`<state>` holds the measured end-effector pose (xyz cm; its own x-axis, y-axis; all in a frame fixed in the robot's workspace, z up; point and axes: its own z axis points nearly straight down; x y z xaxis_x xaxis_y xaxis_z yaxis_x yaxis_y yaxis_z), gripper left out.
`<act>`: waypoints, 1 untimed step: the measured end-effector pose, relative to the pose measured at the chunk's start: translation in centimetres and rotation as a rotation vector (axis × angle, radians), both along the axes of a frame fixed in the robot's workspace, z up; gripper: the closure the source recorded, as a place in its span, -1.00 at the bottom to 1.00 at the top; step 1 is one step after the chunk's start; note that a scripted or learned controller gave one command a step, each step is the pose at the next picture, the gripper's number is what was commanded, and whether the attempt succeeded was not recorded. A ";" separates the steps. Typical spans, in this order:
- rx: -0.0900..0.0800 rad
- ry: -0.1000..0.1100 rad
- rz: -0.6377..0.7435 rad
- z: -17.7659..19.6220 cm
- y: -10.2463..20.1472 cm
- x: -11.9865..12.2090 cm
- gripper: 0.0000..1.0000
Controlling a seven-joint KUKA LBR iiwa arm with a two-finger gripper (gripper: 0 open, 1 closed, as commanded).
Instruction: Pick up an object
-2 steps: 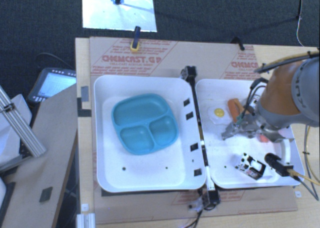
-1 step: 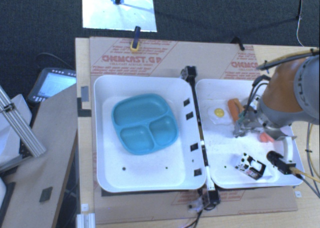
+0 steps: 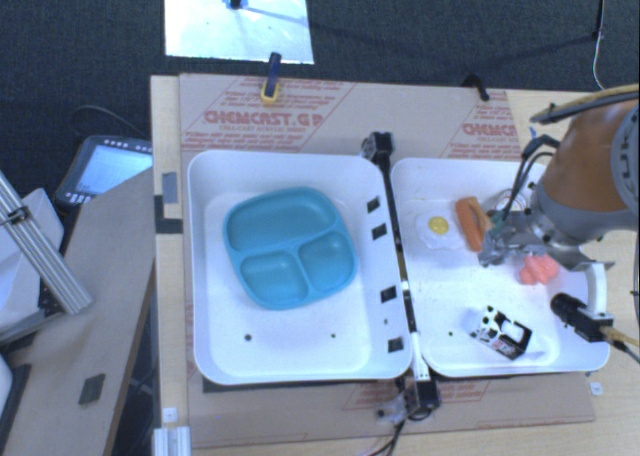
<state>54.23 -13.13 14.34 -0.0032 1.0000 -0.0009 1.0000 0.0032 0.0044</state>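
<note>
In the right white bin (image 3: pixel 440 344) we see the metal gripper (image 3: pixel 494 247), its grip state impossible to tell, poised beside a glossy orange sausage (image 3: pixel 469 221), a flat fried egg (image 3: pixel 437 227), a pink lump (image 3: pixel 540 270) and a boxy black-and-white toy (image 3: pixel 501 331), while a smooth blue divided plate (image 3: pixel 290 246) fills the left bin (image 3: pixel 215 344).

Dark carpet (image 3: pixel 420 4) surrounds a pale wooden bench (image 3: pixel 170 274).
</note>
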 end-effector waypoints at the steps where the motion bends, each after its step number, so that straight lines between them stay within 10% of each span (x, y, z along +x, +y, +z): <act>1: -0.001 -0.004 0.002 6.3 0.4 0.5 1.00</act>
<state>54.69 -12.71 20.67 -0.0052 1.0000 -0.0017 1.0000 0.0052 0.0082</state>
